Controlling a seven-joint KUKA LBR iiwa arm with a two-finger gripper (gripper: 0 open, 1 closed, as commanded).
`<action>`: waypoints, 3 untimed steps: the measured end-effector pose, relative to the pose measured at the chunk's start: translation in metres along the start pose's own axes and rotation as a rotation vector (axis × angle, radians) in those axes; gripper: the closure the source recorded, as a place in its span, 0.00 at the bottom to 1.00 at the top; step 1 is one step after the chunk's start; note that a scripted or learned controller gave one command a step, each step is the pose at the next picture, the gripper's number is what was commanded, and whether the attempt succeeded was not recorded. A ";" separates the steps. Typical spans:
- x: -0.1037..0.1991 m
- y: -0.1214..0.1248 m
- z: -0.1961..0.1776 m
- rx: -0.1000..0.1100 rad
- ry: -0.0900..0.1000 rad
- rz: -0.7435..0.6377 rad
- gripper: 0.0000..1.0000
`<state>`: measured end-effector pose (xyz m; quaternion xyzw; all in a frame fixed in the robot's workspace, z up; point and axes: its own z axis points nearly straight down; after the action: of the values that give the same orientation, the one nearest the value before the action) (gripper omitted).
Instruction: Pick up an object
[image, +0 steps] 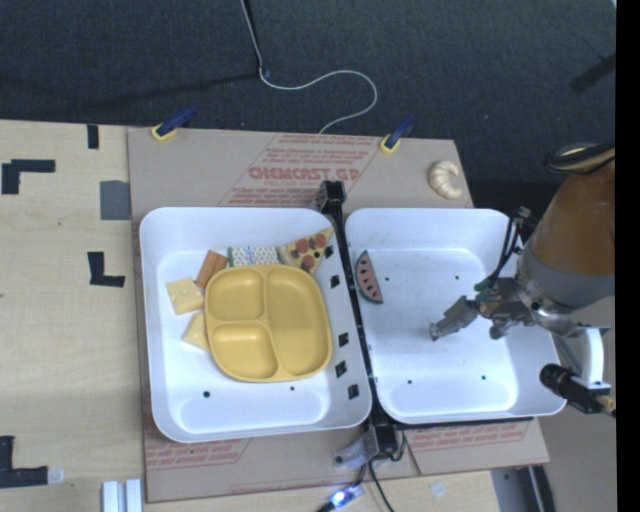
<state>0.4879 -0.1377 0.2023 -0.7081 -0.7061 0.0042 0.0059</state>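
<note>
Cardboard (300, 170) covers the wooden desk (60, 300) under two white bins (160, 400) – dark carpet (120, 50) beyond – while the jaws (455, 320) hang spread, pinching nothing.

The arm (575, 240) comes in from the right side. It is grey with an orange band near the top. Its wrist bends down and points to the left. The claw (447, 323) sits low at the end, with nothing between its fingers.

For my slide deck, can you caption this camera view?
KUKA arm's gripper over the right bin, watermelon slice near its left wall; yellow divided plate in left bin.
</note>
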 end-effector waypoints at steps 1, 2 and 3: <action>0.000 0.003 -0.005 -0.011 -0.002 -0.003 0.00; 0.003 -0.002 0.039 -0.008 -0.001 -0.003 0.00; 0.003 -0.007 0.084 -0.006 0.000 -0.003 0.00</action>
<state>0.4792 -0.1345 0.1185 -0.7070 -0.7072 0.0022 0.0036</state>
